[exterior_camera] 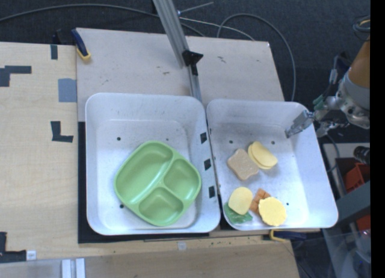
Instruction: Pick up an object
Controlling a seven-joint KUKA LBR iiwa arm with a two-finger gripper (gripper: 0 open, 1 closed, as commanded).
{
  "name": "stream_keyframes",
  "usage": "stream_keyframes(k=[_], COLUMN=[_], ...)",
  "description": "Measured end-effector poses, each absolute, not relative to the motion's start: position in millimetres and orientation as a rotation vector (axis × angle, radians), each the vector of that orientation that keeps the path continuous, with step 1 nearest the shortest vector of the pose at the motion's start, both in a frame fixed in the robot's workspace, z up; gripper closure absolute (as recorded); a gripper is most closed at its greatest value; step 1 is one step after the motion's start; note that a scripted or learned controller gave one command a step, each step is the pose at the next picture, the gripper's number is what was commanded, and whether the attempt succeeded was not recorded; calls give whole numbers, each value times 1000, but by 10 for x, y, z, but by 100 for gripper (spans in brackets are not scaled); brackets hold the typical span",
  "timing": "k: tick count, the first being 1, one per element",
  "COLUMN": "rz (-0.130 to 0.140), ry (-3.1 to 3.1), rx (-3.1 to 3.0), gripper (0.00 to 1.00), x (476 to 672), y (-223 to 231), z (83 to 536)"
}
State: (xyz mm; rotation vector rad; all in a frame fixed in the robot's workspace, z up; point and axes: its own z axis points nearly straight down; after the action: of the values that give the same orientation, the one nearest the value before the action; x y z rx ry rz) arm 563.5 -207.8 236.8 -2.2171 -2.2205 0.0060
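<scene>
The right bin (313, 174) holds several toy food pieces. A tan bread slice (242, 163) lies beside a pale yellow oval piece (263, 154). Nearer the front edge are a yellow round piece (240, 200), an orange piece (260, 197), a second yellow piece (273, 211) and a green leaf (236, 215). My gripper (311, 127) hangs over the bin's upper right rim, up and to the right of the oval piece. Its fingers (297, 125) stand apart with nothing between them.
A green divided plate (157, 182) lies in the left bin (96, 150). A slanted metal post (171, 21) rises behind the bins, and cables (252, 21) run across the dark floor at the back. The arm's orange band (367, 60) is at the right edge.
</scene>
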Motion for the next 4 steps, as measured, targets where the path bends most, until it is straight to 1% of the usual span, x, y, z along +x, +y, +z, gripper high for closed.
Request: stream_keyframes(k=[1, 2, 3, 4], rz=[7, 6, 3, -2], ry=[-2221, -2221, -2225, -2226], rx=[-2215, -2216, -2217, -2221], gripper=[0, 0, 100, 100], x=[5727, 5730, 5740, 5767], y=[-2067, -2080, -2078, -1998], z=[1833, 1392, 1520, 1977])
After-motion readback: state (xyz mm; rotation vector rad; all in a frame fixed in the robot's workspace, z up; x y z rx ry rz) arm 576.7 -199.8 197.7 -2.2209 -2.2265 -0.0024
